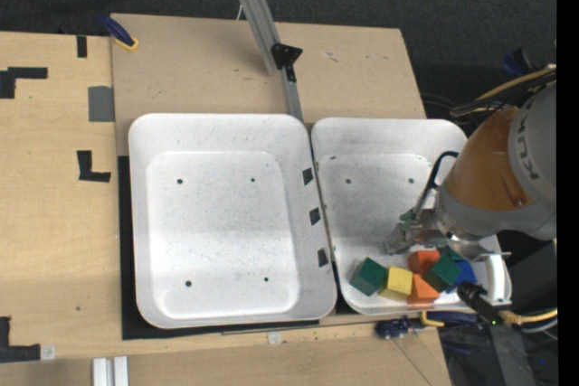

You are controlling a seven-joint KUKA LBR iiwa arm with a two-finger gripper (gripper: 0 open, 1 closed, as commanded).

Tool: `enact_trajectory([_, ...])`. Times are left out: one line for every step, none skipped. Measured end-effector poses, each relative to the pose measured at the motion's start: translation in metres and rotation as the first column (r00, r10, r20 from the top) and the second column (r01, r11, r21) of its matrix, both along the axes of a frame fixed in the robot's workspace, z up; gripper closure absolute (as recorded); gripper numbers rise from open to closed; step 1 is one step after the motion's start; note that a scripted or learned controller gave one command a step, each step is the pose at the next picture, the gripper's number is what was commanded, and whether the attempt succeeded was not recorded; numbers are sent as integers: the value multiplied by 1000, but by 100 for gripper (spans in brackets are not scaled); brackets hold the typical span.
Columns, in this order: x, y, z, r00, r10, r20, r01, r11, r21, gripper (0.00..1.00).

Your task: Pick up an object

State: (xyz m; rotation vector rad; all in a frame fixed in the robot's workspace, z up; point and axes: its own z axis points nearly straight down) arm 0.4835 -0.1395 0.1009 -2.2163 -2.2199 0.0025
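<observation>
A cluster of small coloured blocks lies in the near right corner of the right-hand shallow white bin (380,149): a dark green cube (367,276), a yellow cube (398,282), an orange block (422,287), a red-orange block (422,260), a green block (445,268) and a blue block (463,271). The grey arm's claw (409,229) hangs just above them, whether apart or together cannot be told. The left-hand white bin (222,221) sits alongside on the wooden counter (54,149)
</observation>
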Motion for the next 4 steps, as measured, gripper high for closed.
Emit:
enact_trajectory([2, 6, 43, 1000, 0, 6, 0, 1000, -2, 100])
enact_trajectory([5, 6, 84, 1000, 0, 7, 0, 1000, -3, 100])
enact_trajectory([0, 5, 146, 1000, 0, 10, 0, 1000, -4, 100])
enact_trajectory([1, 6, 166, 1000, 0, 6, 0, 1000, -3, 100])
